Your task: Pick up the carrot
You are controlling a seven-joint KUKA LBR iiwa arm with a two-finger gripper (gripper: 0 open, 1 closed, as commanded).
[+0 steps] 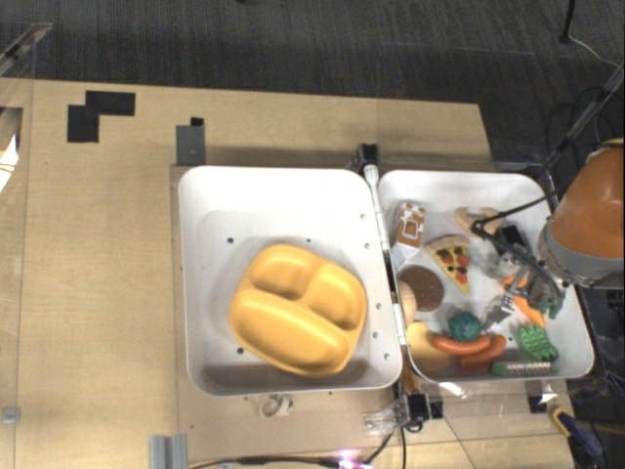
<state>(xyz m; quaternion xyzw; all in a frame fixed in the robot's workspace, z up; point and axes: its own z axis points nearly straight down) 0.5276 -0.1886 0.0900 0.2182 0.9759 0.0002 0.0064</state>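
Camera view from above the worktop. We saw the carrot in the right bin, near its right wall, as a small orange piece largely covered by the tool; its long axis seemed to run from upper left to lower right, though we could not tell which end pointed where. We could not tell how far the tool was open, nor whether it had hold of anything. Just below the carrot lay a green toy; a pizza slice and a sausage lay to its left. The left bin bore a large yellow object
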